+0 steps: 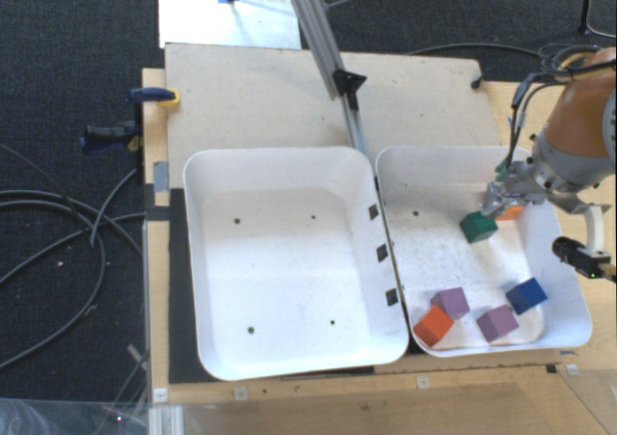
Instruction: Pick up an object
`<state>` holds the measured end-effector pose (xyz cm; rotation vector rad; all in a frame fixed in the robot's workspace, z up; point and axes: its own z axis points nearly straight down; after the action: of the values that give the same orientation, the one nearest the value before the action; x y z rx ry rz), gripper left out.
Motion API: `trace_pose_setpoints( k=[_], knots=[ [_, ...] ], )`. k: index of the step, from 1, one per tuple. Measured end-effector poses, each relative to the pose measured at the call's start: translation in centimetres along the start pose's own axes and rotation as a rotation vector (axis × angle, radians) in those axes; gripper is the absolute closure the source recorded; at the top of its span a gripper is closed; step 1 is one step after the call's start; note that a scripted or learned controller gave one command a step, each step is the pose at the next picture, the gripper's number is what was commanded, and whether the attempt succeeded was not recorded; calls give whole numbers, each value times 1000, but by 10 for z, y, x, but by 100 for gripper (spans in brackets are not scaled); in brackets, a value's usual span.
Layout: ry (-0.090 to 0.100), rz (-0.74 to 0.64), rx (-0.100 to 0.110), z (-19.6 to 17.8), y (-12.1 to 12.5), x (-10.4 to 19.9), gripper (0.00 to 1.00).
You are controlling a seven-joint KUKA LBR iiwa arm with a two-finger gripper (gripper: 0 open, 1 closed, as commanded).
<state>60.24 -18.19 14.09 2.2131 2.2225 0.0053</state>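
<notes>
1. Nearest the camera, along the front wall of the right bin (578, 327), lie four small blocks: an orange block (433, 326) in the front left corner, a purple block (450, 303) touching it from behind, a second purple block (497, 322) just beside them, and a blue block (526, 295) near the right wall.
2. Further back, mid-bin, a green block (477, 227) sits tilted, with a small orange piece (510, 213) just behind it.
3. Judging by look, all of these are light, rigid blocks with flat, smooth faces; they should not crush or bend, but a loose pinch could let one slide or twist out. Two opposite flat sides are the place to take hold, squarely, not across a corner.
4. The gripper (498, 200) hangs directly over the green block and orange piece. Whether it is spread or closed I cannot tell from this angle, and nothing is visibly between its tips.
5. The green block looks the likeliest target; its tilt means the faces may not meet the gripper flat.
6. The bin floor is white, hard and faintly speckled, so blocks will probably skid if nudged. The front cluster is crowded against the wall, leaving little room there.
7. The left bin (207, 259) shares the pale bench (251, 95); beyond lies dark carpet (77, 18) with cables (48, 221).
</notes>
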Motion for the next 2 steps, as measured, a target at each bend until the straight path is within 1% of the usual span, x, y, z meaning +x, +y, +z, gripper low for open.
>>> trace_pose_setpoints(
  k=[1,2],
  knots=[
    [0,0,0,0,0,0,0],
    [-5,-1,-17,28,31,-7,0]
  ],
)
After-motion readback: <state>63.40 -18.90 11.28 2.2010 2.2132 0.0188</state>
